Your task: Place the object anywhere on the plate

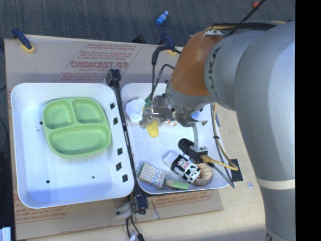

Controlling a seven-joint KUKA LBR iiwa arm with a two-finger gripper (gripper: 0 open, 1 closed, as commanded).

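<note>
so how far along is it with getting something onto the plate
Nothing looks done yet: the green plate in the left bin has nothing on it. In hand: the gripper is down in the right bin at a yellow object, beside a white one; a firm grasp can't be confirmed. Left: lift it, carry it across and set it on the plate.

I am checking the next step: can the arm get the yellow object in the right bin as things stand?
Probably yes. The yellow object lies just under the gripper in the right bin, with only a white object beside it.
</note>
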